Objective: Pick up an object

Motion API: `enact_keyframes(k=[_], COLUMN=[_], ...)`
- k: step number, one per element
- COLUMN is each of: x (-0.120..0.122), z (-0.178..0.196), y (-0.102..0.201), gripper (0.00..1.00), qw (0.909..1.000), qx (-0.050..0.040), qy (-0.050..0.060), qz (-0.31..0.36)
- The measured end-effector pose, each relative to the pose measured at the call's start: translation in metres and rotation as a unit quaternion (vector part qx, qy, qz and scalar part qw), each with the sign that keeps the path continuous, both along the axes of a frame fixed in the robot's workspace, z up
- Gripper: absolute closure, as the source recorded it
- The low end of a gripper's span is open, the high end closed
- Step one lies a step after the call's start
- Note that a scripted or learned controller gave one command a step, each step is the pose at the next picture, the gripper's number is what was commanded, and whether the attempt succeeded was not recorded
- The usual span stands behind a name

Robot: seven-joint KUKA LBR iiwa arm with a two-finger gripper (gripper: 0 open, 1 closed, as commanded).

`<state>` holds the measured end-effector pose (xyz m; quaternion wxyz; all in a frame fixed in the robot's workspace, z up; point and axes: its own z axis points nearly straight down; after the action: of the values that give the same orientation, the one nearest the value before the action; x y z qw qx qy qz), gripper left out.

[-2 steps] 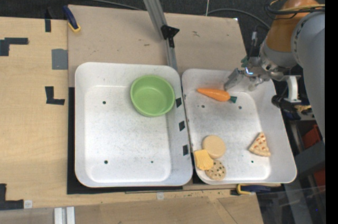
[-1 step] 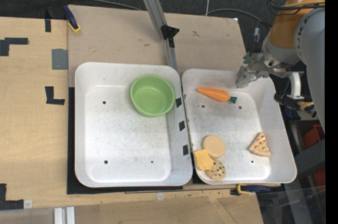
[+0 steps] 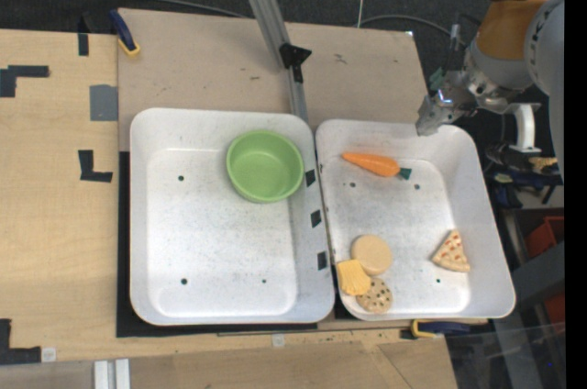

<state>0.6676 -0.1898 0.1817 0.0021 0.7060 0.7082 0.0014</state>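
Orange carrot lies in right bin — end effector above rim, grip unclear.

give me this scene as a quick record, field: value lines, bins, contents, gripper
left bin: holds a green bowl, upright, near its far right corner
right bin: holds a carrot, three items in a cluster, a pizza slice
carrot: lying near the far edge
round cracker: near edge, touching the cheese piece and the cookie
pizza slice: right side, apart from the rest
gripper: above the right bin's far right corner, nothing seen in it
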Motion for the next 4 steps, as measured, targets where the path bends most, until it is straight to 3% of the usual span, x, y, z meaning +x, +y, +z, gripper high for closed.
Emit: enact_keyframes(k=[1, 4], x=[0.001, 0.000], z=[0.026, 0.033], y=[0.001, 0.144], gripper=[1.00, 1.00], qw=[1.0000, 1.0000], qx=[0.0003, 0.0012], qy=[0.001, 0.003], qz=[-0.001, 0.002])
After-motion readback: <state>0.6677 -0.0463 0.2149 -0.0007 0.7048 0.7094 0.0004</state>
